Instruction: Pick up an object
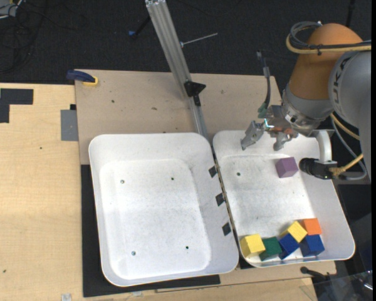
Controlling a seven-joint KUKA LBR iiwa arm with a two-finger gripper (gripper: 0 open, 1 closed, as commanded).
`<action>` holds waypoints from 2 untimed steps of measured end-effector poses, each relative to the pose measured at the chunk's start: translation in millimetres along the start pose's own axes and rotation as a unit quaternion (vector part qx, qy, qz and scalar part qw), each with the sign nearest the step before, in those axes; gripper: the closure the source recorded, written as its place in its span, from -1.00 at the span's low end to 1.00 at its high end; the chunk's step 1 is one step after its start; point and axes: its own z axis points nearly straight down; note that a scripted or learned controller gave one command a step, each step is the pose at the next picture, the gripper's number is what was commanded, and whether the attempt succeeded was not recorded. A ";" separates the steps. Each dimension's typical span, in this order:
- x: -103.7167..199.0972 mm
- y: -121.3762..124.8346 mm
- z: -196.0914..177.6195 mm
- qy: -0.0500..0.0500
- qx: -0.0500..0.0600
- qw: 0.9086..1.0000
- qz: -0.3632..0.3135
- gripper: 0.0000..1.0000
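My gripper (265,138) hangs over the far edge of the right bin (263,187), fingers spread apart with nothing between them. A purple block (286,167) lies on the bin floor a little nearer and to the right of the fingertips. At the bin's near corner sits a cluster of blocks: a yellow one (252,244), a green one (270,248), another yellow one (296,231), an orange one (311,226) and two blue ones (289,246) (311,245).
The left bin (153,205) lies beside the right one, black clips (220,199) along the shared edge. A slanted aluminium rail (174,55) rises behind the bins. A black cable fitting (316,167) hangs right of the purple block.
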 end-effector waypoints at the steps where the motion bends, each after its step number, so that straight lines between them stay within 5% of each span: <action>1: -0.1 1.0 -3.1 -0.001 -0.003 1.000 0.000 -1.00; 2: 0.4 -9.4 47.7 0.000 0.000 1.000 0.001 -1.00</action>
